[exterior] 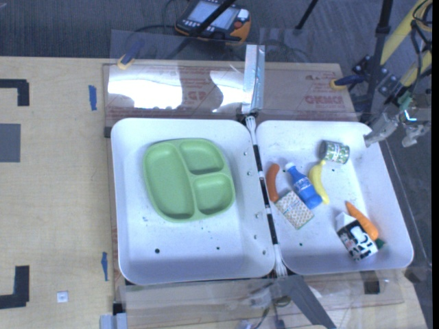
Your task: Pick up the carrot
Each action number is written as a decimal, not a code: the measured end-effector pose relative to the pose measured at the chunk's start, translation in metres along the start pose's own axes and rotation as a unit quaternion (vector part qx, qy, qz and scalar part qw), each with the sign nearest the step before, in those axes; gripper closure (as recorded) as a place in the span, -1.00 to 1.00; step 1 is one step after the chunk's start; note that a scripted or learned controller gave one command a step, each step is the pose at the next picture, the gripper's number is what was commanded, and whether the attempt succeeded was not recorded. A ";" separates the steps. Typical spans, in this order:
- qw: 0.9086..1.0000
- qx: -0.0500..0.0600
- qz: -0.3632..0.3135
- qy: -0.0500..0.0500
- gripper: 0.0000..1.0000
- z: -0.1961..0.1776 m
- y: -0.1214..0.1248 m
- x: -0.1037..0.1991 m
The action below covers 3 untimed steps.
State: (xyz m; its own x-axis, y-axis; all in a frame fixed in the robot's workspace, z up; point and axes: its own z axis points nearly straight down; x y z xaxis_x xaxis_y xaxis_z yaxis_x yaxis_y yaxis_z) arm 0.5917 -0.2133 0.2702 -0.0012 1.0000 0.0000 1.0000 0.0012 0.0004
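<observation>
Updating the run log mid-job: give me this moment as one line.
gripper: over right bin's far right rim, fingers unclear | carrot: in right bin, near right, beside black-and-white carton, not held | phase: before approach

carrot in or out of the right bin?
In. The carrot lies flat on the right bin's floor, against the black-and-white carton.

I am watched by one camera, fixed above the bench and looking down on it at a slant from the near side. The far edge sits toward the top of the frame, the near edge at the bottom. It stands far enough back to take in both white bins whole: the left bin fills the centre, the right bin the lower right. Dark floor runs along the top of the frame.
</observation>
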 end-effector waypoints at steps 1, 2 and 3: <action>1.000 0.000 0.024 0.000 -1.00 -0.033 -0.048 -0.010; 0.996 0.000 0.086 0.000 -1.00 0.084 -0.077 0.024; 0.993 0.001 0.119 0.001 -1.00 0.095 -0.113 -0.001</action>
State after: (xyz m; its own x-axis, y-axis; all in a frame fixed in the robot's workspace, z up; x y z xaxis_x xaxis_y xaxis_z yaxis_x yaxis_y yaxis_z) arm 0.4791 -0.2144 0.1748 0.2360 0.9718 0.0012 0.9718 -0.2360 -0.0024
